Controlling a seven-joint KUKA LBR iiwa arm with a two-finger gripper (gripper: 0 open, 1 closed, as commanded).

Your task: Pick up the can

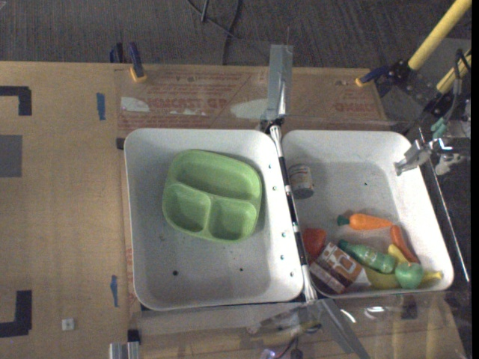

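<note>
Progress nil: can [301, 180] lies untouched at 10 o'clock in right bin [359, 149], my claw [419, 155] waits at 2 o'clock, jaw state indeterminable, approach and grasp pending.

Two white bins [150, 275] on bench [60, 223]

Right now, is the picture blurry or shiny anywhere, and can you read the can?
In the camera view, the can by the right bin's left wall is soft and small, its label unreadable; the green plate in the left bin casts only a faint shadow; the clear plastic at the bottom edge shows pale glare; the gripper at the right is blurry.
</note>
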